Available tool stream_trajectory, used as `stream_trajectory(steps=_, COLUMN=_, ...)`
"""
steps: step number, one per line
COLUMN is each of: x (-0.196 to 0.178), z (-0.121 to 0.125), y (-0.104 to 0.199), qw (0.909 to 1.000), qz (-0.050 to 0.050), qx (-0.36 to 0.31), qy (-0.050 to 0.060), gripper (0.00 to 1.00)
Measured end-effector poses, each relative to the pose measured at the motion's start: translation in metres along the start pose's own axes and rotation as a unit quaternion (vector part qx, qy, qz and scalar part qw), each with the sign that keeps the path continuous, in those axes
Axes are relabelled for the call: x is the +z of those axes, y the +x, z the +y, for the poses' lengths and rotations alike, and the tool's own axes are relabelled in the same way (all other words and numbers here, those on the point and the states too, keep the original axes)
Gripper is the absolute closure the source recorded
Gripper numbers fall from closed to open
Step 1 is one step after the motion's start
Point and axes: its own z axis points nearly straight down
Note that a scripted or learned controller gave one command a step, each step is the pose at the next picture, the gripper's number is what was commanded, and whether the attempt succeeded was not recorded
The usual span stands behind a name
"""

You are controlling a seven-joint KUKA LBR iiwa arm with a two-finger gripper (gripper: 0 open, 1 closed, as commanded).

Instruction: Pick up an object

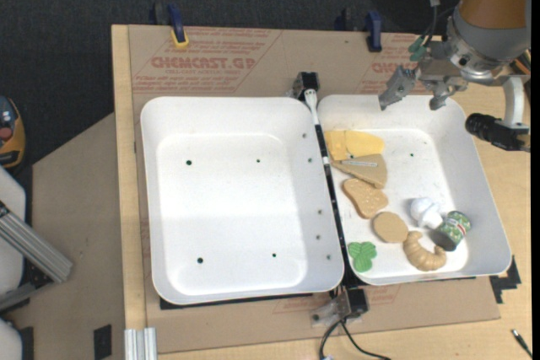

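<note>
Up at the far right, the gripper (415, 94) hangs over the back rim of the right bin (481, 181), its two grey fingers (393, 90) spread apart with nothing between them. Below it the bin floor is bare along the far and right sides, so that stretch is open; the crowding is along the left wall and the near edge. Yellow cheese wedges (354, 144) lie against the left wall, a tan slice (369, 171) just beneath them, then a bread-shaped piece (365, 198) and a round cookie (390, 227). A croissant (423, 252) curls near the front rim, touching a small can with a green label (453, 229) and a white lump (423, 210); the label's print is too small to read. A green leafy piece (362, 255) sits in the near left corner. The left bin (160, 181) has only dark dots on its floor. Both bins rest on a brown board (135, 80) printed in red with "CHEMCAST GP", held by blue clamps (176, 21) at its back edge.
</note>
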Motion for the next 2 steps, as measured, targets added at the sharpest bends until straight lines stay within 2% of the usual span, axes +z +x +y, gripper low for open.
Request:
stream_trajectory(steps=1, x=0.084, z=0.04, y=0.038, qw=1.0, qz=0.001, qx=-0.002, qy=0.004, gripper=0.0)
stream_trajectory(steps=2, x=0.184, z=0.017, y=-0.011, qw=1.0, qz=0.0, qx=0.003, qy=0.004, gripper=0.0)
